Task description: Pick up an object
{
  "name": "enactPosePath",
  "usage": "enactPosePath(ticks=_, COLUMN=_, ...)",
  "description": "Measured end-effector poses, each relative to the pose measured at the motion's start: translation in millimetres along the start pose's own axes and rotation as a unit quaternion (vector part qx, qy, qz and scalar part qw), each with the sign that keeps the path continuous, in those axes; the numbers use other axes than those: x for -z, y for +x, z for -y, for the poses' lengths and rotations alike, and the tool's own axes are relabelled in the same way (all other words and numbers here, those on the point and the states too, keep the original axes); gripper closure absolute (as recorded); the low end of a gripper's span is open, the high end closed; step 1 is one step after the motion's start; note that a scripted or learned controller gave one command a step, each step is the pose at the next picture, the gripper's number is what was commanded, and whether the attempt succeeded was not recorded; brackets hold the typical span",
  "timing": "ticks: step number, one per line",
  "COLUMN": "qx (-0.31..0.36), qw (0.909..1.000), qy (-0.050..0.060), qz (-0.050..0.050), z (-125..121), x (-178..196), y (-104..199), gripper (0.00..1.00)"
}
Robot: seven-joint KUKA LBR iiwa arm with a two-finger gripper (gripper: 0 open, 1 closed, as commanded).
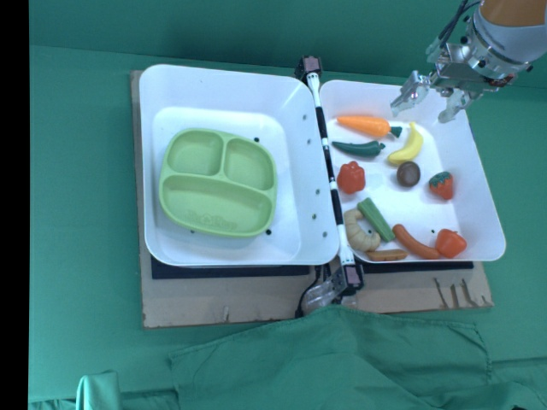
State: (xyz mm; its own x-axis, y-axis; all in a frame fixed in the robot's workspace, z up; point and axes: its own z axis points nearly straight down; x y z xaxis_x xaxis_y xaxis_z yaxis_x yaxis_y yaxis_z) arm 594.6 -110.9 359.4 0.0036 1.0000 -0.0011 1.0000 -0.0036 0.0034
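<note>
Gripper (432,103) hangs spread wide, holding nothing. Banana (408,145) below looks light, rigid, smooth plastic; grasp across its curved middle.

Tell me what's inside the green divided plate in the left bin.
Nothing visible: the green divided plate shows three bare compartments. The bin floor beneath it is covered.

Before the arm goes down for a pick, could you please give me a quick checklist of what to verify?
1. Tool open: ok, fingers spread apart.
2. Tool empty: ok, nothing between the fingers.
3. Tool above the right bin: ok, over its far edge.
4. Target beneath: not ok, the banana and carrot lie nearer the camera than the tool.
5. Banana free for a grasp: ok, apart from the carrot and the brown ball.
6. Height above the bin floor: cannot tell.
</note>
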Motion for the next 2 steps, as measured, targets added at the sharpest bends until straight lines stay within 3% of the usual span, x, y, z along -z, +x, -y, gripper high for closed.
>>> enactPosePath(ticks=1, qx=-0.004, qw=1.0000, qy=0.003, qz=0.001, z=36, x=-71, y=-69, gripper=0.00)
enactPosePath(ticks=2, qx=-0.002, qw=1.0000, qy=-0.004, qz=0.002, z=33, x=-54, y=-66, gripper=1.00)
